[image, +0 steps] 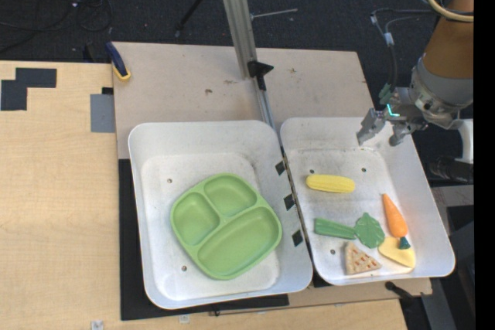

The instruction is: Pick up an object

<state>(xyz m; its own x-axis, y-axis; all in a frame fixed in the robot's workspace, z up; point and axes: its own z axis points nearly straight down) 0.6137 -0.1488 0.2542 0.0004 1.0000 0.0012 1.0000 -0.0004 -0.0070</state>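
Note:
The right bin (433, 197) holds several toy foods. A yellow corn cob (331, 183) lies near its middle. Below it are a green broccoli piece (352, 229), an orange carrot (395, 216), a waffle-patterned wedge (360, 260) and a yellow cheese wedge (401, 252). My gripper (381, 128) hangs over the bin's far right corner, well above and behind the corn. Its two fingers stand apart with nothing between them.
The left bin (147, 166) holds a green divided plate (226, 225). An aluminium post (238, 19) rises behind the bins. Black clips (288, 201) sit on the seam between the bins. A wooden table surface lies to the left.

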